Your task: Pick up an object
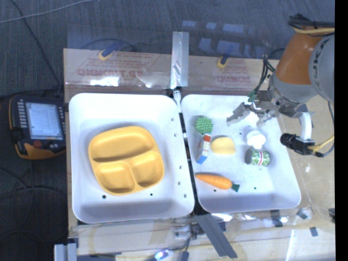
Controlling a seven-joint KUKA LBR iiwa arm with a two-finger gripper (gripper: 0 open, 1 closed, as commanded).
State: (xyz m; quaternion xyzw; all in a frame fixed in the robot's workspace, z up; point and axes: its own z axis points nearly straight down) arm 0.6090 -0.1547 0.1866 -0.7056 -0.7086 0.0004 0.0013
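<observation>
Dark grey carpet surrounds the desk [76,64], with thin cables trailing across it and a handheld control pendant [37,126] with a lit screen lying to the left. Two shallow white bins sit side by side on the desk, touching along a central divider. In the left bin [81,200] rests a yellow three-compartment tray [126,159], set at a slight angle. On the floor of the right bin [288,197] lie a green bumpy ball [204,124], a small tube with a red and blue label [204,148] just below it, a pale yellow lemon-like toy [223,145] right beside the tube, a white rounded object [255,140], a green and grey can on its side [257,157] just beneath that, and an orange carrot toy [216,181] with a green stem end, nearer the front wall. The grey arm with its orange band [296,64] reaches in from the right, and the hand [249,113] hangs above the upper part of the right bin, over and close to the white rounded object; its two fingers stand apart with nothing between them.
</observation>
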